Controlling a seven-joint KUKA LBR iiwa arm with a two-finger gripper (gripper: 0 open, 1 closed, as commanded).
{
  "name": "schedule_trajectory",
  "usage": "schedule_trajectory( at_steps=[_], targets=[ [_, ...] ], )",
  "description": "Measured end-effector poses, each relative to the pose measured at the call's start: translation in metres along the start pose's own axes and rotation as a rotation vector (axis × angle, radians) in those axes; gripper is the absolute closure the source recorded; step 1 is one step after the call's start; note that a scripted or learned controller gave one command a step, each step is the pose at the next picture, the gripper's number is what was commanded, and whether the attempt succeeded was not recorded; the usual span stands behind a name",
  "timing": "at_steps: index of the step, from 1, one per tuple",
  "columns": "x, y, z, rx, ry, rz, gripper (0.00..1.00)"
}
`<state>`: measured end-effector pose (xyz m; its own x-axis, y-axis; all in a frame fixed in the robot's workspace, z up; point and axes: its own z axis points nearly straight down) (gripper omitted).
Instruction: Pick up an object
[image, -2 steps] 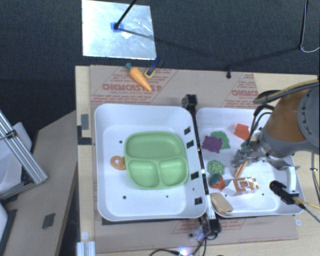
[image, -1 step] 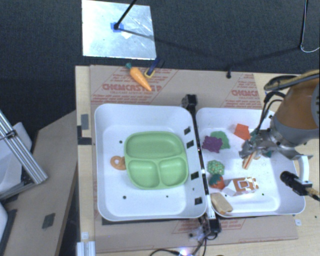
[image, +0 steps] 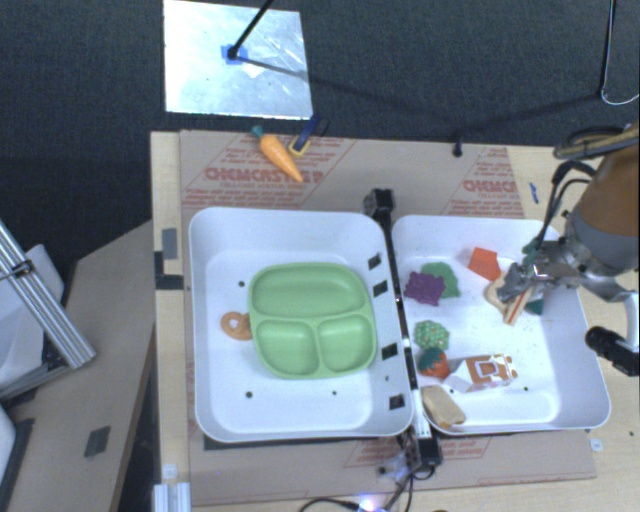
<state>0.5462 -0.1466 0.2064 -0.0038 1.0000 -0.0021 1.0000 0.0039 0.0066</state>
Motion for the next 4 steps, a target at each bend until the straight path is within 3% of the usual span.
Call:
schedule_trajectory(
  at_steps=[1, 4],
  targets=[
    [0.0, 0.001, -0.019, 0.002, 0.001, -0.001, 1.0],
    [0.166, -0.006, -0.009, 0.005, 0.004, -0.006, 1.0]
  ],
)
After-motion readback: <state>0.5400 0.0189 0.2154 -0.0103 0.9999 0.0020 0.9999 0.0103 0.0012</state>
